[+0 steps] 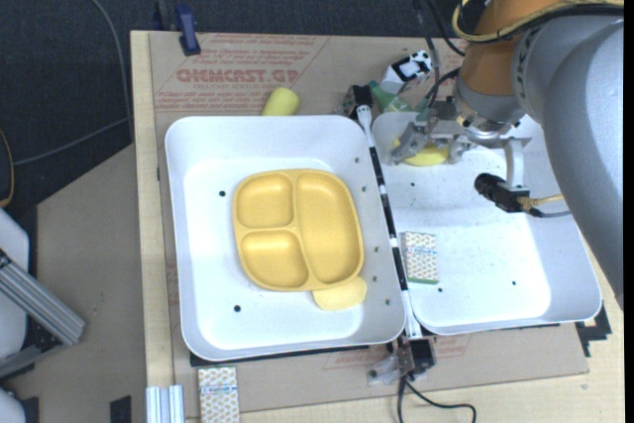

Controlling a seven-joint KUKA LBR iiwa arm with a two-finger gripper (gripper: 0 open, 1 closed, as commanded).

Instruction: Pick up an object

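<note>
My grey arm with its orange band (500,20) reaches in from the right and bends down over the far left corner of the right-hand shallow white bin (495,297); my two-finger pincer (434,139) sits low there, directly above a small yellow rounded object (428,157) that lies on the bin floor near the far wall; whether that object is between the pincer's tips, and whether the pincer is apart or together, I cannot tell, as the metal wrist parts cover the spot; a small flat packet with a green-and-white speckled face (420,258) lies against the same bin's left wall, well apart from the pincer; the left-hand shallow white bin (193,213) holds a yellow plastic plate with three compartments (297,228), lying flat near the middle; a pale yellow flat piece (340,294) touches the plate's near edge; a yellow cylindrical object (280,101) rests on the brown cardboard sheet (238,69) just beyond the left bin's far rim.
</note>
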